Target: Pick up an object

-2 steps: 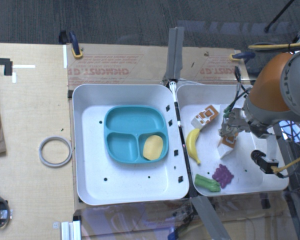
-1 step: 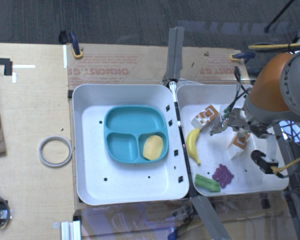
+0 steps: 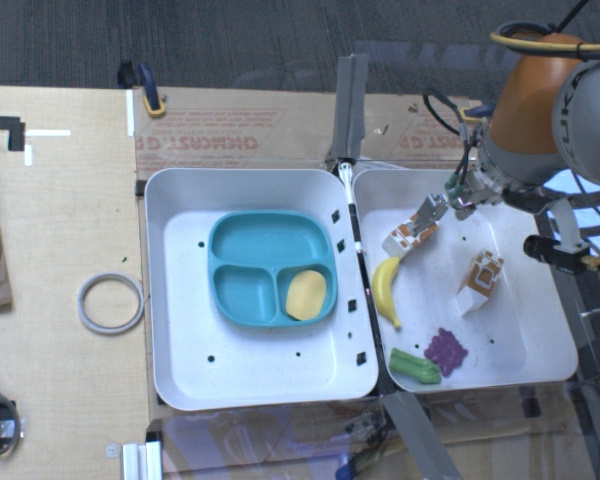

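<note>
Left white bin (image 3: 170,298) holds a teal divided plastic plate (image 3: 270,266), with a pale yellow round lump (image 3: 306,294) in its lower right compartment. Right white bin (image 3: 540,358) carries more: a yellow banana (image 3: 385,290), a green pepper-like piece (image 3: 414,366), a purple grape cluster (image 3: 446,349) and a white-and-orange carton (image 3: 480,278), which sits apart with bare floor around it. The tool (image 3: 432,211) hangs over the back left corner, pinching a small white-and-brown box (image 3: 410,236) (close to the divider wall).

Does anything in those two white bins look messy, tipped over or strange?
Nothing is spilled or broken. The small white-and-orange carton lies tilted in the right bin; a similar one lies askew near the gripper.
</note>
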Available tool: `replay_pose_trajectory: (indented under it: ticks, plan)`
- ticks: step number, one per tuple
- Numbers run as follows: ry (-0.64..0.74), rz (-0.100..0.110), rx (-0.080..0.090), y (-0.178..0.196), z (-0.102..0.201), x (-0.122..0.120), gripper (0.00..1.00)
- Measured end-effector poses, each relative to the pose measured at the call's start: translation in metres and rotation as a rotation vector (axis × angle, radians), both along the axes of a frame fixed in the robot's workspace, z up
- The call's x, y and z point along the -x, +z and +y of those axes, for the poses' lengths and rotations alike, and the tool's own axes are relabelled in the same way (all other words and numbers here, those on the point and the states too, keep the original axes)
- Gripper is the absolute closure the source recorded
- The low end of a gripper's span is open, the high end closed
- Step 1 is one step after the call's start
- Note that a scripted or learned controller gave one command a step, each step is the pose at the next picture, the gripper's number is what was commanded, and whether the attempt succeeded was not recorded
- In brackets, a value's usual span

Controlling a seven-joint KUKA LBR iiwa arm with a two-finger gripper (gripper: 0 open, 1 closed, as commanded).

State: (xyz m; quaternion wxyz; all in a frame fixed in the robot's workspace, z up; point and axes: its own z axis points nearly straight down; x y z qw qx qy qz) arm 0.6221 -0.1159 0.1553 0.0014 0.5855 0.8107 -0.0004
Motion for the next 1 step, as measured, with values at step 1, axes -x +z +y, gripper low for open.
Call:
replay_pose_trajectory:
  ticks: [1]
  plan:
    - [0.002, -0.001, 0.002, 0.0093, -0.0001, -0.0006, 1.0]
